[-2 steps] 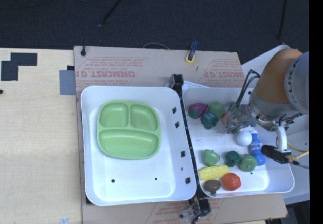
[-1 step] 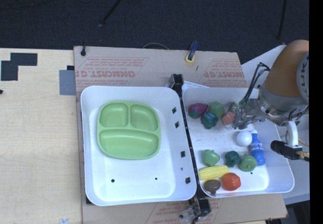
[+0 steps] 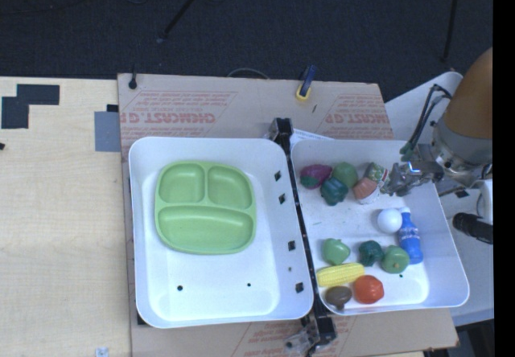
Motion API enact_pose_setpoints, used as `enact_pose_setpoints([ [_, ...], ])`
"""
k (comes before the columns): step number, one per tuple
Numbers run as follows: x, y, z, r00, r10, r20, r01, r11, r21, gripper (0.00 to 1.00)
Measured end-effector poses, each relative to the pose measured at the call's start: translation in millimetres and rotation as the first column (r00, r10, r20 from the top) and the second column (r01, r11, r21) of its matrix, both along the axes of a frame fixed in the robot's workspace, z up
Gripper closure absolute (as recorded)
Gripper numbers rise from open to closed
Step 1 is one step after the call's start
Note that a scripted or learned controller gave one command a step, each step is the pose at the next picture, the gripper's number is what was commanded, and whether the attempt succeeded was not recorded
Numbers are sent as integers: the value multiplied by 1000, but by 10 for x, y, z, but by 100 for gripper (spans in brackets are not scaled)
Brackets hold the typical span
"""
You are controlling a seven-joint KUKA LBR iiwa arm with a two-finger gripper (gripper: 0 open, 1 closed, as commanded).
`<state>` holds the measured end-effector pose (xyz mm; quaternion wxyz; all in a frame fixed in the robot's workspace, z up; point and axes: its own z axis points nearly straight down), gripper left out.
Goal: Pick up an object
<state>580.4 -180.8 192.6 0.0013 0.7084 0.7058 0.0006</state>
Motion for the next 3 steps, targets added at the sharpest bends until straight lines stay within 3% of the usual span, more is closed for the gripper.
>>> enact_pose_setpoints([
  [1,5,-10,373,1000,4,0,-4,1000,1,100],
  [3,165,1008,219,1000,8,-6,-8,1000,4,100],
])
